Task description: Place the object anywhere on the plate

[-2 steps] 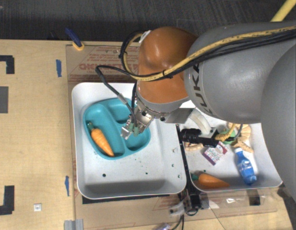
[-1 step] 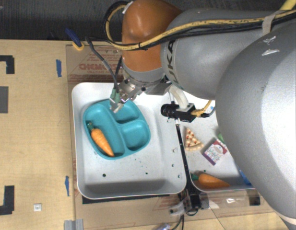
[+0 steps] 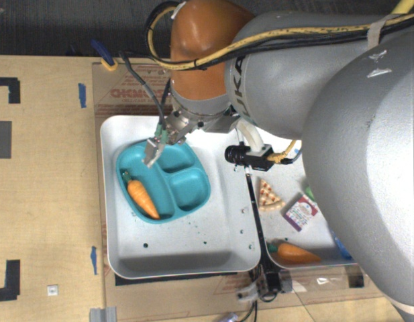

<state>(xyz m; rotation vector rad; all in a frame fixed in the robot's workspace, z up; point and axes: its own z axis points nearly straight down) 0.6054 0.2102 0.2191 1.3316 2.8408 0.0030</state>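
The carrot (image 3: pixel 142 198) lies in the long left compartment of the blue plate (image 3: pixel 193 192), slanted, its green stem end up near the plate's left rim and its orange tip pointing down toward the lower edge; nothing grips it; the plate is divided into compartments and sits in the left white bin (image 3: pixel 193 247), toward that bin's upper left part; a few dark specks dot the bin floor below the plate. The gripper (image 3: pixel 153 151) hangs over the plate's upper left edge, just above the carrot and apart from it; whether its jaws are apart or together I cannot tell at this angle. The grey arm (image 3: pixel 314 92) with its orange band (image 3: pixel 203 25) crosses over from the right. In the right bin (image 3: pixel 287 263) lie a pizza slice (image 3: pixel 268 194), a small purple packet (image 3: pixel 300 212) beside it, and a second carrot (image 3: pixel 297 251) near the front wall; the bins rest on a cardboard-covered bench (image 3: pixel 45 180).
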